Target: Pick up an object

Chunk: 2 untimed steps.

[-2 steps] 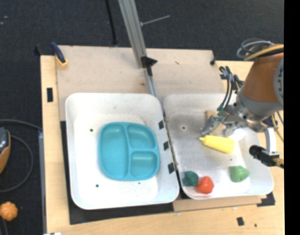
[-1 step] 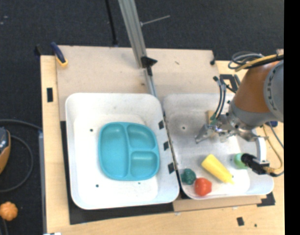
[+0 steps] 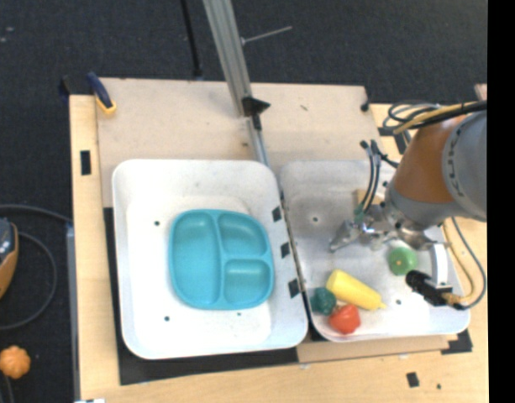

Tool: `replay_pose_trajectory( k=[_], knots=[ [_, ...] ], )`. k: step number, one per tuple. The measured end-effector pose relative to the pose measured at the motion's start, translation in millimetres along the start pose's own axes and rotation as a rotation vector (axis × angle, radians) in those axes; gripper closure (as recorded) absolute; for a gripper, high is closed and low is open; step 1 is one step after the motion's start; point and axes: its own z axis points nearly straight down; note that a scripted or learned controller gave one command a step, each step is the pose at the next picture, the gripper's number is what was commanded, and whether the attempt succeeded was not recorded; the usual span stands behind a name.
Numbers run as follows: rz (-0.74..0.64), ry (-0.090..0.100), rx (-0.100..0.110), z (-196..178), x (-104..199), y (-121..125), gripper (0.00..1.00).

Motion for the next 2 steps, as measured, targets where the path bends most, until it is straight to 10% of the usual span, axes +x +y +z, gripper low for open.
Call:
replay_pose_trajectory(
  k=[1, 2],
  knots=[
    [0.003, 0.0, -0.007, -13.2, -0.8, 1.7, 1.0],
    [0.0, 0.0, -0.004, -56.9, -1.1, -1.0, 1.0]
  ],
)
